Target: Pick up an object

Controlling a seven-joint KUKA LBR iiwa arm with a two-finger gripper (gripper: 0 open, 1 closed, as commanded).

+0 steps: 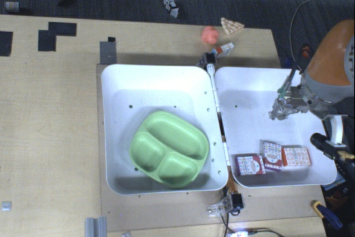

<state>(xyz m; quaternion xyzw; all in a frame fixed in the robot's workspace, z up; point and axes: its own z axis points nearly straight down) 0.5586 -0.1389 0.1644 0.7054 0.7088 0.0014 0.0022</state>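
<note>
Over the right bin (244,91), mid-right of frame, my gripper (279,112) hangs; grip state I cannot tell. Approach step. Small cartons (272,157) lie lower right; next I drop onto one.

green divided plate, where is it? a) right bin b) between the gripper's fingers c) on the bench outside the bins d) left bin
d: the green divided plate lies in the left bin, while the gripper is over the right bin.
</note>
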